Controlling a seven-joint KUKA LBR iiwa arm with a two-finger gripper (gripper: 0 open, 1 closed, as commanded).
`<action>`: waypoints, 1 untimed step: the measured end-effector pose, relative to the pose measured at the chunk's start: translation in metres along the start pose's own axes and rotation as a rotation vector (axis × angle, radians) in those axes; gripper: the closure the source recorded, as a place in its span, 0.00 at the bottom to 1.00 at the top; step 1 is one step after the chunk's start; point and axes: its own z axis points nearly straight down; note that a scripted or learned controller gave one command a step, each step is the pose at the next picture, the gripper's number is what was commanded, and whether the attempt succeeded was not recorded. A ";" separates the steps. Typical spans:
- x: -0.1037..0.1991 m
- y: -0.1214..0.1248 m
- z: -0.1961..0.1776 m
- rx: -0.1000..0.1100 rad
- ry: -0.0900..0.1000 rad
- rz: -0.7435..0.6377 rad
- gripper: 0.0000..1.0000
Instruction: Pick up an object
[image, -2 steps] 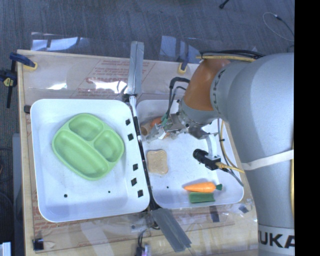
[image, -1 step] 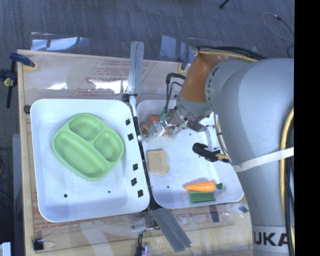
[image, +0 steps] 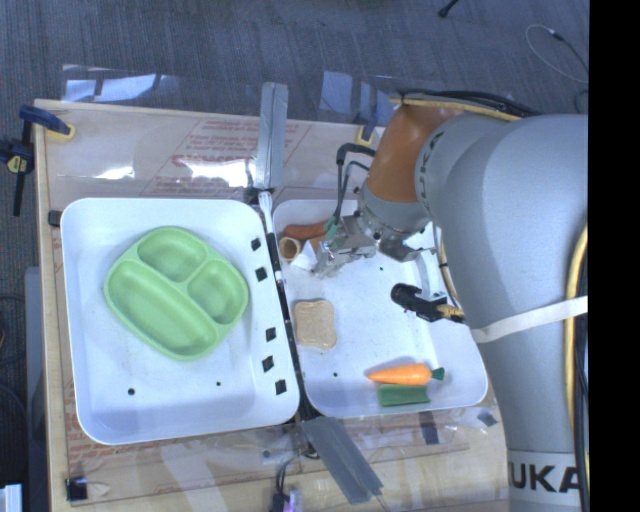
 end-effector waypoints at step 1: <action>0.000 0.000 0.000 0.000 0.000 -0.001 0.00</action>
